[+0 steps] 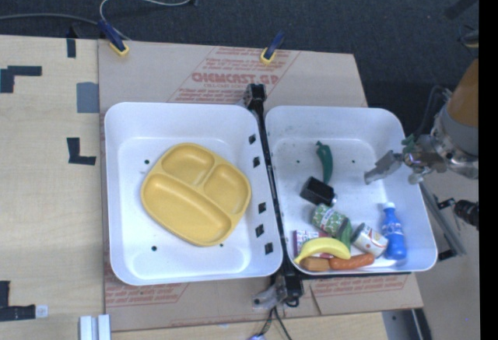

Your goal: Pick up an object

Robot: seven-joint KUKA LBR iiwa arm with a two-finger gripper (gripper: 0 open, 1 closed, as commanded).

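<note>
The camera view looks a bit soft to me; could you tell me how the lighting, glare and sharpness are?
In the camera view the light is even and diffuse; the left bin and right bin are bright white with mild wash-out but no hard glare; shadows under the yellow tray are faint; the gripper and small items like the blue bottle look soft.

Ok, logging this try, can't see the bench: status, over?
End effector over right bin's right edge, holding nothing. Blue bottle, banana, green pepper untouched in bin. Nothing blocking.
</note>
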